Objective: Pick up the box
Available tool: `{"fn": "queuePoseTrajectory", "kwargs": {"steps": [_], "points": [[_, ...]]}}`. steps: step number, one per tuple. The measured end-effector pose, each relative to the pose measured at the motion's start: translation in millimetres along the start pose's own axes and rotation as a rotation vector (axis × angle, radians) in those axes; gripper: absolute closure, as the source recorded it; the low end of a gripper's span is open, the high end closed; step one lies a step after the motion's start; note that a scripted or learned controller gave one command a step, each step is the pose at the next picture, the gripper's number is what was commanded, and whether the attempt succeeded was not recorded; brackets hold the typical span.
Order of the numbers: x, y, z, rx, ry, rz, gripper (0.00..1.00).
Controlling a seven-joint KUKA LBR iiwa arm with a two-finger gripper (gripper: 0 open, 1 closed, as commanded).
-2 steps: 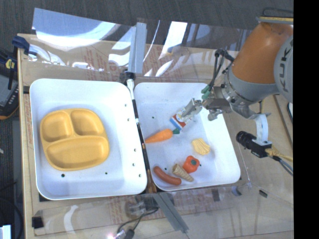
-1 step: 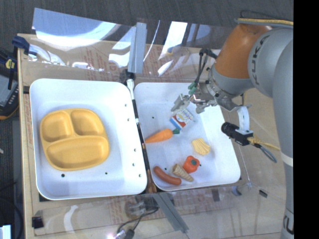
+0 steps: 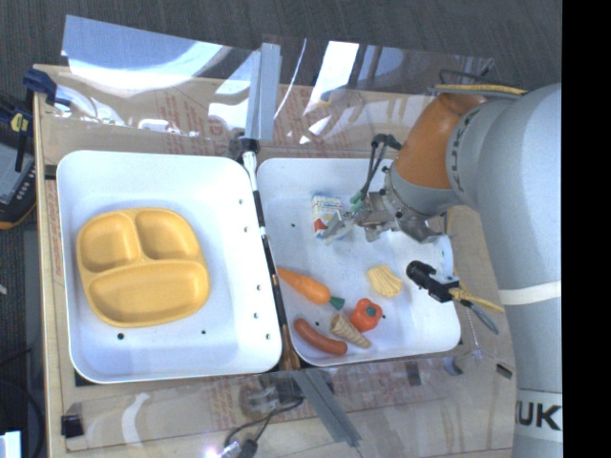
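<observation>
1. Box [image 3: 326,213]: the small pale carton with red and blue print lies in the upper left part of the right bin [image 3: 286,184], near the wall that bin shares with its neighbour.
2. My gripper [image 3: 346,221] sits at the carton's right side, low over the bin floor, with my wrist and its orange band behind it to the right.
3. My fingers look closed in on the carton's right edge, but the metal tips and the carton blur together, so I cannot tell whether they truly clamp it or only touch it.
4. A carrot [image 3: 305,285] lies below the carton, pointing toward the dividing wall.
5. A sausage [image 3: 320,337] rests along the lower edge of the same bin, with an ice-cream cone [image 3: 349,329] just beside it and a red tomato [image 3: 368,313] touching the cone's upper right.
6. A pale yellow ridged chip [image 3: 384,280] lies below my wrist, apart from the tomato.
7. A yellow divided plate [image 3: 143,265] with three compartments rests in the left bin [image 3: 220,346].
</observation>
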State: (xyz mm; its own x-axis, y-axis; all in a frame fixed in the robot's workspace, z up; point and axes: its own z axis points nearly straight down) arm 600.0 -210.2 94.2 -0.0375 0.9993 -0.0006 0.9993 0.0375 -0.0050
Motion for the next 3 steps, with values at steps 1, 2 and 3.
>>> {"fn": "queuePoseTrajectory", "kwargs": {"steps": [1, 2, 3], "points": [[43.7, 53.5, 1.4, -0.005, 0.001, -0.131, 0.00], [44.6, 54.6, -9.9, -0.006, 0.001, -0.134, 1.00], [42.4, 58.3, -112.5, -0.006, -0.001, -0.225, 1.00]]}}
